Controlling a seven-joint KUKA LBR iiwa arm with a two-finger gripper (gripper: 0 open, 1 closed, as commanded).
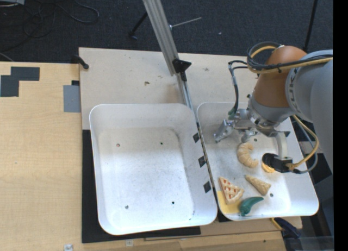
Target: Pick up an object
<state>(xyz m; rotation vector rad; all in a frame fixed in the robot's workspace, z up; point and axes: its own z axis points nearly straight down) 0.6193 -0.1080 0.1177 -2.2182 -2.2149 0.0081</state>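
My gripper (228, 129) hovers low in the right bin (304, 204), fingers spread and gripping nothing.
The croissant (247, 155) lies just beside it; a waffle wedge (230, 189), cone piece (258, 183) and green toy (250, 205) crowd nearer the front. I could close beside the croissant and miss.

- Tan croissant (247, 155), curved, lying flat near the middle of the right bin (304, 204), just below the fingers.
- Waffle wedge (230, 189), triangular, tan grid with a red rim, flat at the bin's front left, resting on a yellow piece (230, 206).
- Tan cone-shaped piece (258, 183), lying on its side, tip pointing up-left, just right of the waffle wedge.
- Green curved piece (249, 205), glossy, lying at the front edge, beside the yellow piece.
- Small yellow-orange item (267, 167), right of the croissant, partly hidden behind a black part of the arm.
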